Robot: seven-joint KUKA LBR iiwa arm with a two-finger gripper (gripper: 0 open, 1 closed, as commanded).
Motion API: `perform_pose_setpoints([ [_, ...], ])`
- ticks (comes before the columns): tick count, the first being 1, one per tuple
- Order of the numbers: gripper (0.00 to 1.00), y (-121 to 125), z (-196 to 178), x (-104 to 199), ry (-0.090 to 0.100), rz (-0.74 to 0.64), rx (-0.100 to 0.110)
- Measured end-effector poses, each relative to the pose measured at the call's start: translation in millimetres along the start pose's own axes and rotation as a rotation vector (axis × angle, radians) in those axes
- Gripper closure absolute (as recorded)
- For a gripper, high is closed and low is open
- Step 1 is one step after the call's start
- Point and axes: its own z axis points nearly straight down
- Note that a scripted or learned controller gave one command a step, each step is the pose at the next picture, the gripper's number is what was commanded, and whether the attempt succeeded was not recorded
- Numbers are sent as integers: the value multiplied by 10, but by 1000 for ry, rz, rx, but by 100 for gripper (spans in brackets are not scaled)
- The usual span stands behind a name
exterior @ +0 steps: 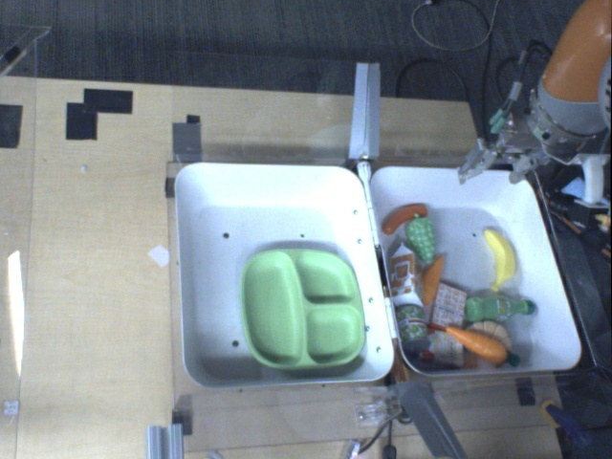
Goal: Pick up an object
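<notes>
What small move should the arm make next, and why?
Probably bring the end effector toward the view's bottom and lower it over the banana. It hangs at the right bin's far rim with nothing between its fingers, and the banana lies alone on bare floor, apart from the pile along the bin's left side.

Arm [579, 55] cropped at right edge
</notes>
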Motion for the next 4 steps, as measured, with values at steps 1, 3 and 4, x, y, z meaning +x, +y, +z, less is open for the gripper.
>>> perform_pose_setpoints([
  [1, 0, -727, 1121, 415, 1, -133, 2],
  [3, 100, -767, 1173, 704, -1, -314, -16],
  [4, 100, -418, -157, 1441, 1, -337, -3],
])
